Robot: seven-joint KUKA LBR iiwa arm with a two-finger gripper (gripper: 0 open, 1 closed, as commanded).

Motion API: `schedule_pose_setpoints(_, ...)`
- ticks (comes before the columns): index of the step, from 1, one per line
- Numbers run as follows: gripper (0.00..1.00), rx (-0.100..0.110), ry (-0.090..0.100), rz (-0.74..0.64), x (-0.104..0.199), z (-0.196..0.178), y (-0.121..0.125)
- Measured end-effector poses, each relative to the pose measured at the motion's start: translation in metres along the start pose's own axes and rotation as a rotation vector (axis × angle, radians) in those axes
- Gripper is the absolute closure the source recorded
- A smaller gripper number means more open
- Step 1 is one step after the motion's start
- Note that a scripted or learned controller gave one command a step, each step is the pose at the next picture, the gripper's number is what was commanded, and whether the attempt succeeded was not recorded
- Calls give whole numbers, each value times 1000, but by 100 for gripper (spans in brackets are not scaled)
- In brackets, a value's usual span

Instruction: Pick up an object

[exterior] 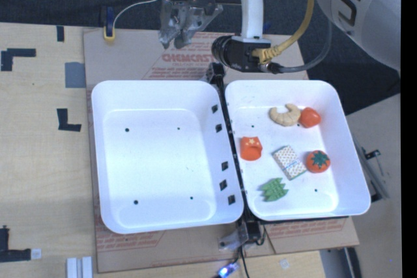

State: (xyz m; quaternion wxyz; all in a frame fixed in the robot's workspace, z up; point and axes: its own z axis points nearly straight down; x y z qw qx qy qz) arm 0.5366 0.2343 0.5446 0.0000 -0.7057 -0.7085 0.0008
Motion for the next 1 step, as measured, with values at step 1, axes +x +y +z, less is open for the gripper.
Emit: schedule_pose_setpoints(1,100,1,-1,-2,1,-10,0)
